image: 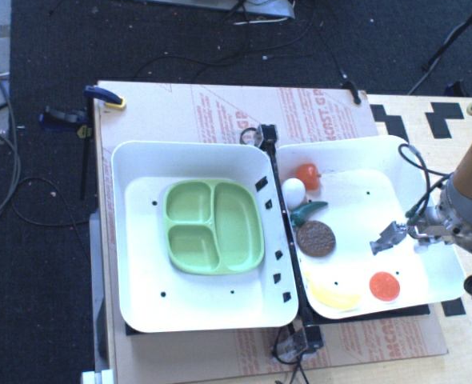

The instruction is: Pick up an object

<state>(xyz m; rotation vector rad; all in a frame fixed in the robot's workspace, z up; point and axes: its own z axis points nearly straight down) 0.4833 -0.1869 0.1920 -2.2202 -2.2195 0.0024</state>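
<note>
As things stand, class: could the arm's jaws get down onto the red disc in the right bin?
Probably yes. The red disc lies flat and apart from the yellow piece, with bare bin floor around it, and the gripper hangs just above it.

The arm (470, 194) is cut off by the right edge, and its fingers (386, 239) are too blurred to judge.

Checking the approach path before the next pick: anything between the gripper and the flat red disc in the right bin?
Nothing visible. The gripper sits above bare white floor of the right bin, and the flat red disc lies just below it in the camera view. The brown round cookie and yellow banana lie off to the left.
</note>
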